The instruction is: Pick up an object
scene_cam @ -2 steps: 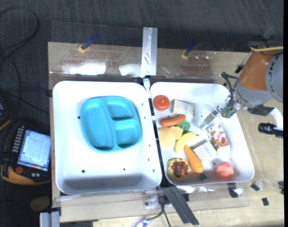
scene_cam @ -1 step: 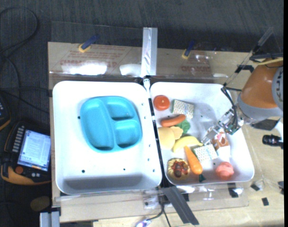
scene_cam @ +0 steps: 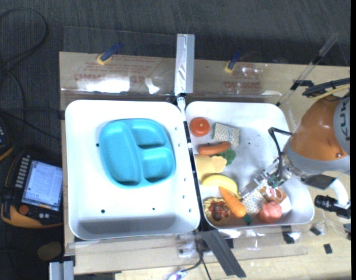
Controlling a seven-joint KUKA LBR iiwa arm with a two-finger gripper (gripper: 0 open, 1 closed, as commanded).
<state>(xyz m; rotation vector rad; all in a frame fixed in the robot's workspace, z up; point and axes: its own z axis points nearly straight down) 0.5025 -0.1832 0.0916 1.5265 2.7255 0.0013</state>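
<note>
I see the claw low over the near right part of the right-hand shallow white bin, at the end of the grey arm with its orange band reaching in from the right. Its tip is too small and cluttered for me to tell how it stands, and I see nothing clearly held in it.

Just beside the claw, toward the bin's near right corner, lies a round pinkish-red fruit-shaped toy, with a small white patterned packet touching its left side. Left of that packet an orange carrot-shaped toy lies slantwise, its lower end over a dark round item with red bits at the bin's near left corner. Above the carrot a yellow banana-shaped toy curves, and above it sits a pale yellow wedge-like piece against the bin's left wall. Further toward the far edge lie a reddish-brown sausage-shaped toy, a pale checked square pad and a round orange-red tomato-like toy near the far left corner.

The left-hand shallow white bin holds a light blue plastic divided tray, tilted slightly, nearer its far side. Both bins sit side by side on the counter.
</note>
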